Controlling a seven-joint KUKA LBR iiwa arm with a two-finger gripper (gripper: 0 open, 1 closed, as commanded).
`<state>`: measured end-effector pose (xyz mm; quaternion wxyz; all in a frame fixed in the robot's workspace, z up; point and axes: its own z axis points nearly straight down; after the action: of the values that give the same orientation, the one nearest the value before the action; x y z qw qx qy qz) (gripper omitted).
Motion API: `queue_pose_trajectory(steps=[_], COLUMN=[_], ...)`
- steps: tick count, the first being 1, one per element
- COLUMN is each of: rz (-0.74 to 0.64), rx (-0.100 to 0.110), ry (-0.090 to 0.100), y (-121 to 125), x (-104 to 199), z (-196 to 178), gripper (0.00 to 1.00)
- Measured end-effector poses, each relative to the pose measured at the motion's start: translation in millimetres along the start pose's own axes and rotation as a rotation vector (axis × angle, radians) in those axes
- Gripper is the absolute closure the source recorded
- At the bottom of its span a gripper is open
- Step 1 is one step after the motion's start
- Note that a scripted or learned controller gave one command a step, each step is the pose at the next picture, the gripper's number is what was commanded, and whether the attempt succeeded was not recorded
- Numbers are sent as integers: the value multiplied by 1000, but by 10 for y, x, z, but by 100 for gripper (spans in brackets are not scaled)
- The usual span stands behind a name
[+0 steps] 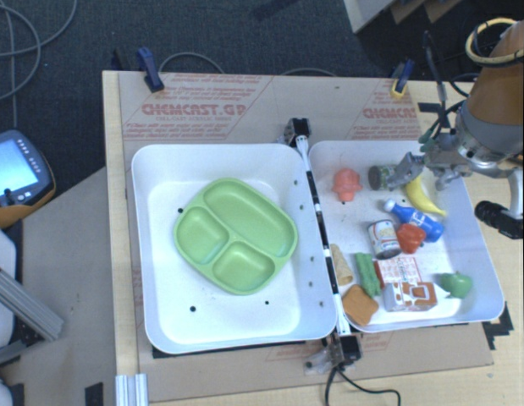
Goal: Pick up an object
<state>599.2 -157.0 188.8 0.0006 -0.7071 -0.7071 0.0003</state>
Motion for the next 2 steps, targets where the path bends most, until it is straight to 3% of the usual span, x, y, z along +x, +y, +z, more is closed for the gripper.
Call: queue_pose_trajectory(steps=[1, 2], rz=[0, -3], rx=[-13, 3], ry=[-5, 2], y=[301, -189], x=[-224, 435], z=[885, 1045], gripper=[0, 0])
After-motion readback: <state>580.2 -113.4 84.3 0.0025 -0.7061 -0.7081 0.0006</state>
